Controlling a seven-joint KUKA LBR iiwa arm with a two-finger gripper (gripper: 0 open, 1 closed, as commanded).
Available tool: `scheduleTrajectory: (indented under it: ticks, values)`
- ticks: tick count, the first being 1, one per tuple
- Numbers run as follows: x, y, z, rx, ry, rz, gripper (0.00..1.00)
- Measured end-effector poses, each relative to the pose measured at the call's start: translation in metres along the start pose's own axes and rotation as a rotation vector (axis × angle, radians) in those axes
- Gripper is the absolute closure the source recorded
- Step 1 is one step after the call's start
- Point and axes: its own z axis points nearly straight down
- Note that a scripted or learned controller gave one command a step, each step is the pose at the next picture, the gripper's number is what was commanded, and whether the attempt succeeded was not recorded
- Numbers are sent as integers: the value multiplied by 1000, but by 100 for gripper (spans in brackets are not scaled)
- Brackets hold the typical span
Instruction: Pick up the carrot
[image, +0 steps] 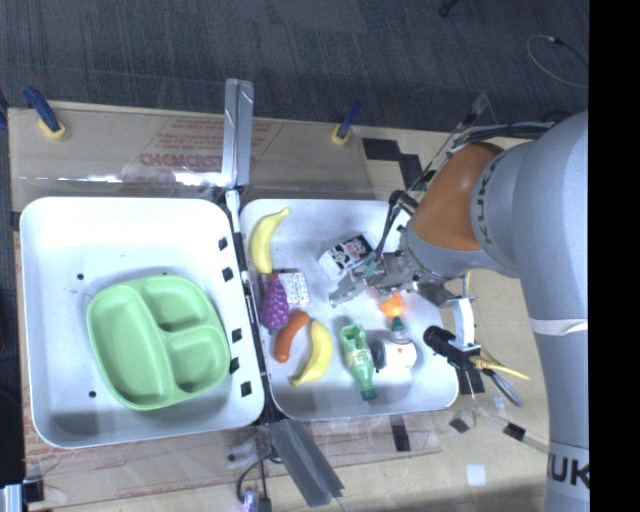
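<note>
The carrot (392, 304) appears as a short orange piece with a green end, lying in the right bin (300, 214) toward its right side. My gripper (370, 278) hangs low over the bin, just up and left of the carrot and close to it. Grey gripper parts overlap the carrot's upper edge, so I cannot tell whether they touch. The orange band of the arm (450, 205) sits above and to the right.
In the right bin lie a banana (264, 240), a small printed box (346, 252), purple grapes (274, 302), an orange-red sausage-shaped toy (289, 336), a second banana (317, 355), a green bottle (357, 358) and a white toy (398, 356). The left bin (60, 230) holds a green divided plate (160, 340).
</note>
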Motion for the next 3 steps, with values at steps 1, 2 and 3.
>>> scheduleTrajectory:
  ticks: [1,2,3]
  values:
    - [-4,-23,8,-13,5,-47,0]
    - [-6,-25,0,-6,0,-49,100]
    - [-13,-76,11,-4,-8,-136,100]
